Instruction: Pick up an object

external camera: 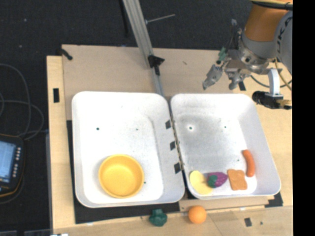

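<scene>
My gripper [224,80] hangs open above the back edge of the right bin [216,132], nothing between its fingers. Along the right bin's front edge lie a pale yellow round piece [198,182], a purple and green toy [215,180], an orange-brown slab [237,179] and an orange sausage shape [249,162] by the right wall. A yellow bowl [121,175] sits in the front of the left bin [118,122]. All these objects are far from the gripper.
An orange ball [197,214] and a small green object [158,218] lie on the bench in front of the bins. A slanted metal pole [142,38] stands behind the bins. A tablet [7,163] sits at the left edge.
</scene>
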You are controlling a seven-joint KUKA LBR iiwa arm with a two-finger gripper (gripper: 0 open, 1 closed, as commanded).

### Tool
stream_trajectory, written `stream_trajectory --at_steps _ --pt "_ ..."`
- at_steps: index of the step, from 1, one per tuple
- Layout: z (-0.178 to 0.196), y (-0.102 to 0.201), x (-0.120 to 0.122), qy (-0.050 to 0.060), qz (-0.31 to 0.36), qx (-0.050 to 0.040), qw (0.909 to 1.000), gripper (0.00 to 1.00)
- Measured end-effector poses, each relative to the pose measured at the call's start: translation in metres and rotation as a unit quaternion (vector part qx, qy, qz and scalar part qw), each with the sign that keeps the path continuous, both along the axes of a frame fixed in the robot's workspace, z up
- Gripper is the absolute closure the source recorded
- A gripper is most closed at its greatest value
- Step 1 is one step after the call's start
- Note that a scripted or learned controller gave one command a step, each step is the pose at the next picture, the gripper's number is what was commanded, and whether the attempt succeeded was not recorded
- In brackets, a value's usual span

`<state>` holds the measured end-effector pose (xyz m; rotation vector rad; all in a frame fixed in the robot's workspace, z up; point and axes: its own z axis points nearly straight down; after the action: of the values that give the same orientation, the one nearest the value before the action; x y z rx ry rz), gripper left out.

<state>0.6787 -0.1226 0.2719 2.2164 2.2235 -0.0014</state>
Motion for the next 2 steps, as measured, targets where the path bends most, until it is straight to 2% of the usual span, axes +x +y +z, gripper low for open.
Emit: stream_trajectory --at_steps 1,2 --pt "0.000 0.000 0.000 0.000 0.000 -0.0004 1.0000 0.00" --pt "-0.063 -0.003 -0.003 0.003 -0.002 0.0002 1.0000 0.00"
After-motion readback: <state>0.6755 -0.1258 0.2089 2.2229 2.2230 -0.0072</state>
